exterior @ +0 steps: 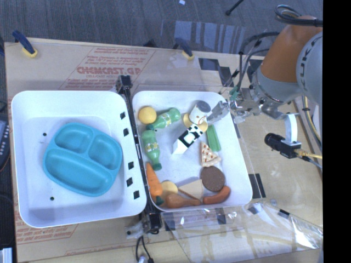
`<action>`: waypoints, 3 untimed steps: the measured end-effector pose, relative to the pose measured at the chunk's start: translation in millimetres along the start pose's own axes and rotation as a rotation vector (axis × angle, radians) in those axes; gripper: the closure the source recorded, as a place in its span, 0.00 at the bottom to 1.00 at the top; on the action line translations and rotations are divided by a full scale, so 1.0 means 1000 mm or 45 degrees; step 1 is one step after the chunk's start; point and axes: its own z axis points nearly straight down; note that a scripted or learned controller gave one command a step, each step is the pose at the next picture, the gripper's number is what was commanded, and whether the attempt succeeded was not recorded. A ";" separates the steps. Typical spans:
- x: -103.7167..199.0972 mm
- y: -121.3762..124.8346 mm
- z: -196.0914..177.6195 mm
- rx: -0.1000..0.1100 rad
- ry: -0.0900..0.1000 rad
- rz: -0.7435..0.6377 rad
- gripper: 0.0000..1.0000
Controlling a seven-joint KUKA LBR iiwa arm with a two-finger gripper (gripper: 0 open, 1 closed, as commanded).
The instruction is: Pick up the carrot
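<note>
The bench (66,59) is covered in pale cardboard printed with red lettering, clamped at its far corners, and dark ribbed carpet (109,4) runs beyond it at twelve o'clock. Two white bins sit side by side. The left bin (22,147) holds a blue divided plate (82,158). The right bin (236,163) is crowded with toy food, and the carrot (154,181) lies at its seven o'clock edge, against the wall (orange, pointing away from the camera). The gripper (219,109) hangs over the bin's one o'clock corner, well apart from the carrot; how it is set I cannot tell.
</note>
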 end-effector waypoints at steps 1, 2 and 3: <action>0.073 -0.049 0.024 0.007 0.003 0.293 0.00; 0.129 -0.092 0.050 0.008 0.002 0.243 0.00; 0.121 -0.048 0.036 -0.001 0.001 0.294 0.00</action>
